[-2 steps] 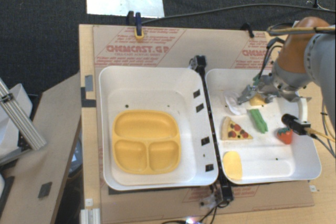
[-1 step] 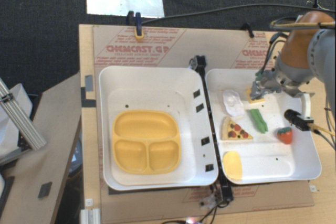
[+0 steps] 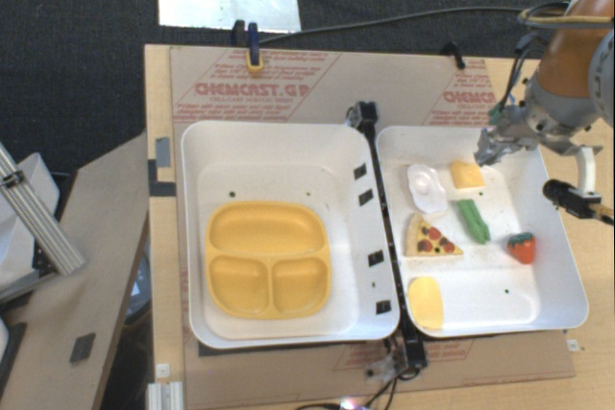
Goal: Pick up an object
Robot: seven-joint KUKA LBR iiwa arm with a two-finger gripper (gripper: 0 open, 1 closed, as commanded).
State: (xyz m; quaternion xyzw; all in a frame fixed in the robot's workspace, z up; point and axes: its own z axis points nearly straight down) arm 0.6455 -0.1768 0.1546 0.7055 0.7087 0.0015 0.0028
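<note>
The right bin (image 3: 553, 298) holds several toy foods: a white piece (image 3: 425, 186), a yellow cheese block (image 3: 467, 175), a green pickle (image 3: 473, 219), a pizza slice (image 3: 430, 238), a red tomato (image 3: 521, 247) and a pale yellow piece (image 3: 426, 301). My gripper (image 3: 488, 152) hangs at the bin's back edge, just above and right of the cheese block. Nothing shows between its fingers.
The left bin (image 3: 197, 206) holds a yellow divided tray (image 3: 269, 257). A black divider with clips (image 3: 377, 226) runs between the bins. A blue and yellow clamp (image 3: 253, 48) sits at the back of the bench, and cables cross behind the bins.
</note>
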